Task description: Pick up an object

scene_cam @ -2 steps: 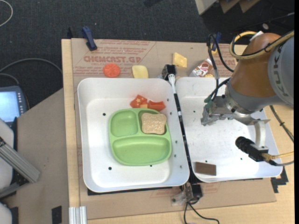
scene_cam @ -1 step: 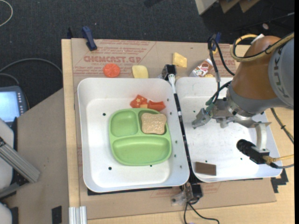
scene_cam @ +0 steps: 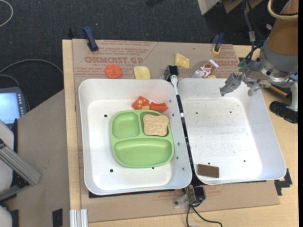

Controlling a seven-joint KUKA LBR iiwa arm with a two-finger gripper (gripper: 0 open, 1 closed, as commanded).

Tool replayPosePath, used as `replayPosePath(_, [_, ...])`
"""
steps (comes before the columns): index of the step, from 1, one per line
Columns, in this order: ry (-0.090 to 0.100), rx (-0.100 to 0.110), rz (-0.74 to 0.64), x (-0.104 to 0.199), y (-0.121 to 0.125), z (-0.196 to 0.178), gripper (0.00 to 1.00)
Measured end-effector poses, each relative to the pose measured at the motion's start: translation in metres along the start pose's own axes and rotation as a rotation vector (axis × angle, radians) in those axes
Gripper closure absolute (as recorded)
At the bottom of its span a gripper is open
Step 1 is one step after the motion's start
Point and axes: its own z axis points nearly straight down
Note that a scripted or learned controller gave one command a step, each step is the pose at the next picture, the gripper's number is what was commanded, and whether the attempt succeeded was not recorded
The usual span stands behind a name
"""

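- objects for picking lie in and around the two bins; the landmark here is the green tray (scene_cam: 141,148), a three-compartment plate that sits in the left bin (scene_cam: 92,141).
- a slice of toast (scene_cam: 155,125) lies in the green tray's upper right compartment, flat, its edge reaching over the compartment rim.
- red pieces (scene_cam: 149,104), looking like tomato or pepper chunks, lie on the bin floor just above the green tray, touching or nearly touching its top edge.
- a brown rectangular block (scene_cam: 208,170) lies flat in the right bin (scene_cam: 255,136), to the right of the green tray and a little lower, near that bin's lower wall.
- above the green tray, outside the bins on the cardboard-covered surface (scene_cam: 75,79), lie a round orange-red disc (scene_cam: 113,71), a pale yellow piece (scene_cam: 141,72), and further right a yellow wedge like cheese (scene_cam: 182,60) and a small red-and-white packet (scene_cam: 205,70).
- a black-handled utensil (scene_cam: 172,74) rests near the top of the divide between the bins, up and right of the green tray.
- two blue clamps (scene_cam: 90,38) grip the surface's far edge.
- the tool (scene_cam: 230,85) hangs over the upper right part of the right bin, well apart from the green tray and from the brown block; its grey fingers look slightly spread, with nothing between them.
- the arm (scene_cam: 283,41) reaches in from the right.
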Motion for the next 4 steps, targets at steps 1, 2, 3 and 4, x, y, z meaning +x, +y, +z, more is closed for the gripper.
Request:
replayPosePath(1, [0.009,0.018,-0.003,0.020,-0.014,0.171,0.00])
replayPosePath(2, [0.002,0.006,-0.001,-0.046,0.033,0.163,0.00])
replayPosePath(3, [0.002,0.004,-0.003,-0.088,0.067,0.113,0.00])
replayPosePath(4, [0.009,0.014,-0.009,-0.008,0.053,0.064,0.00])
